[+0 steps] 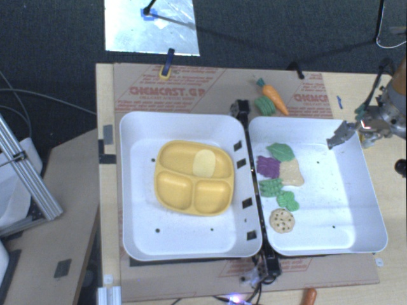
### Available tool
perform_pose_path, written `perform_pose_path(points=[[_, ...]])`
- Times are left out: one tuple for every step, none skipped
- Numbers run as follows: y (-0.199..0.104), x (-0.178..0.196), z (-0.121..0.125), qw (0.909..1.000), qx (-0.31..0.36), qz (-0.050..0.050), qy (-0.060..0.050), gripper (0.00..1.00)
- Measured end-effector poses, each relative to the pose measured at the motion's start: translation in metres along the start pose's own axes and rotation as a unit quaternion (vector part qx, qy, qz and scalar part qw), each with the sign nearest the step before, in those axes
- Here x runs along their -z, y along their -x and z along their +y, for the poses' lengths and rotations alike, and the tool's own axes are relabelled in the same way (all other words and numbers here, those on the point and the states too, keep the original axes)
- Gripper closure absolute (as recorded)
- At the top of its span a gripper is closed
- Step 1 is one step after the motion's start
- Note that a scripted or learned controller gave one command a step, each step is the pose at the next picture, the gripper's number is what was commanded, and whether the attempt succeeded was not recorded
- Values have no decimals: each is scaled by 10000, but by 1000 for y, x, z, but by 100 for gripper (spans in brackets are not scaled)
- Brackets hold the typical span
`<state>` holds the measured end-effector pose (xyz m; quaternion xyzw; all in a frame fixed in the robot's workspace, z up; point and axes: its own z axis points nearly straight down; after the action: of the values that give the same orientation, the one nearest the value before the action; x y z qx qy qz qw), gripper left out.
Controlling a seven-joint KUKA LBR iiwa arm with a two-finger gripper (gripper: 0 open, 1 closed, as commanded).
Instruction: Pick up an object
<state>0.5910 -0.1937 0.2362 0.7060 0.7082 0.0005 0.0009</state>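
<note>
the small flat toy foods (280, 183), soft-looking pieces clustered at the left side of the right white bin (356, 234), are what the task is about, and any one of them would do. they lie close together near the wall shared with the other bin: a green leaf-shaped piece (280, 150) at the top, a purple bunch-like piece (268, 166) touching a pale beige piece (291, 173) below it, two darker green leafy pieces (278, 194) under those, and a round tan cookie with dark chips (281, 220) lowest, slightly apart from the rest. that gap makes the cookie the easiest one to take without disturbing its neighbours, i'd judge.

the gripper (342, 136) hangs over the upper right part of the same bin, well apart from the pile, carrying nothing; whether its pincer is wide or narrow i cannot tell, the tip is too small and dark. its place suggests an approach not yet begun, so the pick is still wholly ahead.

the left white bin (137, 170) holds a yellow plastic divided plate (194, 192) with a pale yellow round slice (204, 163) in its top compartment, likely a spot to serve food on. an orange toy carrot with a green top (272, 98) lies outside the bins on the brown cardboard sheet (210, 88), out of easy reach.

the crowded pieces are thin and flat, so fingers may slide off them or pinch two at once.
</note>
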Motion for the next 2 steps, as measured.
perform_pose_path(points=[[-105,-36,37,10000,58,24,-1,0],[-188,8,78,10000,46,5,36,0]])
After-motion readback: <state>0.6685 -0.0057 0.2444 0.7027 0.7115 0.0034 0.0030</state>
